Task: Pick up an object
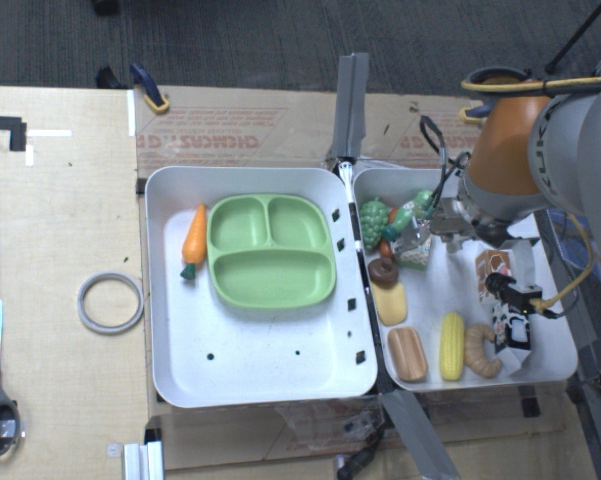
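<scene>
Over the right bin point(540, 368) the gripper point(417, 230) hangs low beside the grapes point(374, 218), just above a clear packet point(414, 252), its grip impossible to tell; corn point(451, 346), a hot dog point(408, 354) and a croissant point(479, 351) lie along the front edge; the left bin point(250, 368) holds a green tray point(271, 249) and a carrot point(194, 238).

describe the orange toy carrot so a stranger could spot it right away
Look at the left white bin, the one holding the green divided plate. Just left of that plate, along its edge, lies the orange toy carrot, green stem end toward the viewer. It is the lone orange, tapered thing in that bin.
</scene>
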You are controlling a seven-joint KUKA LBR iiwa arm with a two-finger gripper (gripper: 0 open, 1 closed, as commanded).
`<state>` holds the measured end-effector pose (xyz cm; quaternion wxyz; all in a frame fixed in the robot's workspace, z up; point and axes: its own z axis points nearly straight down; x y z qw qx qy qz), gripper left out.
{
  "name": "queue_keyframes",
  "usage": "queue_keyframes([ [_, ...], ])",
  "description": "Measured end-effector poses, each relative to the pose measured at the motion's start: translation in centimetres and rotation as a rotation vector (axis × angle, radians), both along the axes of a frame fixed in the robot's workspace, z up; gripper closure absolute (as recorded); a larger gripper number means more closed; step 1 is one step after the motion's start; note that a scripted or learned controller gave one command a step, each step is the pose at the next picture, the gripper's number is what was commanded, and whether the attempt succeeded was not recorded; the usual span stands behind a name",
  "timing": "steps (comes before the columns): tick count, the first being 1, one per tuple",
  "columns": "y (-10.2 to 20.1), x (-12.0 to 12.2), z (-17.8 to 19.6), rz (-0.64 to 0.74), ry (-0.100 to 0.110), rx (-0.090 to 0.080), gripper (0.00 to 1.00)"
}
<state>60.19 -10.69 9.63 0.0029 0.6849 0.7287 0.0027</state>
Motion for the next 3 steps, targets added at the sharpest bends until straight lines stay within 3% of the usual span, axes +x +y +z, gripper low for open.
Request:
queue_keyframes([
  [1, -0.1, 4.1, -0.5, 0.101, 0.016, 0.001, 0.0],
  [2, 0.8, -0.8, -0.4, 0.064, 0.009, -0.001, 0.0],
  [3, 0.6, -0.8, 0.5, 0.06, 0.008, -0.002, 1.0],
])
